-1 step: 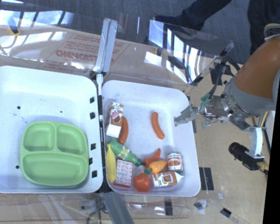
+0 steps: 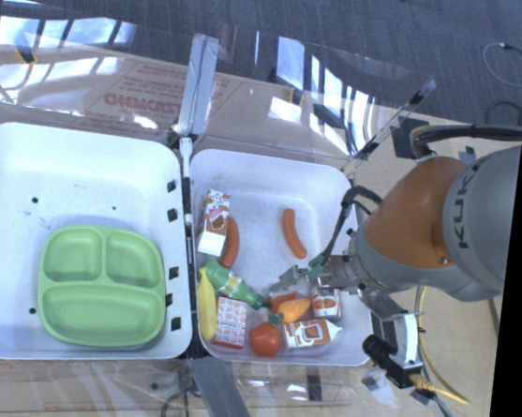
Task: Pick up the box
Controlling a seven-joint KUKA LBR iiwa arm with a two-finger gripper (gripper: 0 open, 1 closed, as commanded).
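A grey-and-orange arm reaches in from the right, its gripper [image 2: 304, 279] low over the near right part of the right bin [image 2: 274, 176]; whether it is open or closed cannot be told. Boxes lie close by: a small box [image 2: 326, 304] just right of it, a larger box [image 2: 307, 333] just nearer, long axis running left to right, and a tall box [image 2: 214, 225] well to the left, beside a sausage [image 2: 294, 232]. A green plate [image 2: 100, 287] sits in the left bin [image 2: 20, 173]
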